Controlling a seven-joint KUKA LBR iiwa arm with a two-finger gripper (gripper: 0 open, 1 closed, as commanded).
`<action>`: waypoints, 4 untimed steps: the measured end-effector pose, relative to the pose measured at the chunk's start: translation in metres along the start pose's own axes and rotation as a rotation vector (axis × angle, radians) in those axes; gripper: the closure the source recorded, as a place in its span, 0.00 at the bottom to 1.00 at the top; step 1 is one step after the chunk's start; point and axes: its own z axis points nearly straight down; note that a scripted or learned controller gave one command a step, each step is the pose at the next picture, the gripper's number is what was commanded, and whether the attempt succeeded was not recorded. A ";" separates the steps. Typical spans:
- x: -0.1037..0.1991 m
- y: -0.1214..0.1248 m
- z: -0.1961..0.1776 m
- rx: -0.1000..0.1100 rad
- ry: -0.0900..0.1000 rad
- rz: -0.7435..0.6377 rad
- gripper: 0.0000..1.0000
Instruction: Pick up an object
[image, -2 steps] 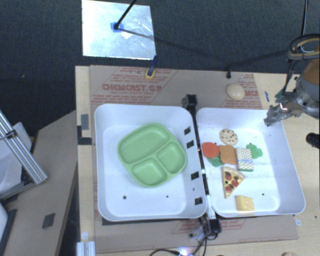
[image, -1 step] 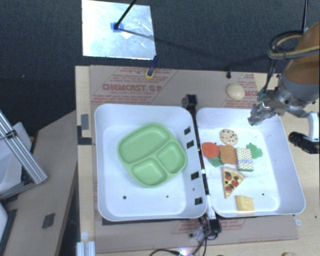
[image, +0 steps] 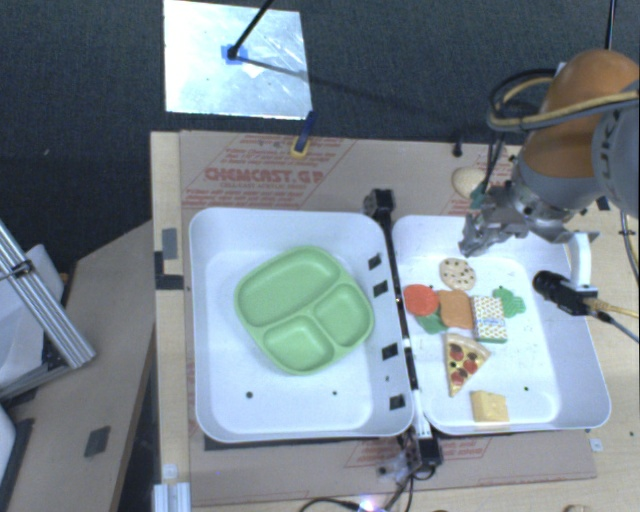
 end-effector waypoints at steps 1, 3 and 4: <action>0.060 0.006 0.001 -0.001 0.000 0.000 1.00; 0.156 -0.011 -0.011 0.000 0.001 0.000 1.00; 0.175 -0.009 -0.009 -0.001 -0.001 0.002 1.00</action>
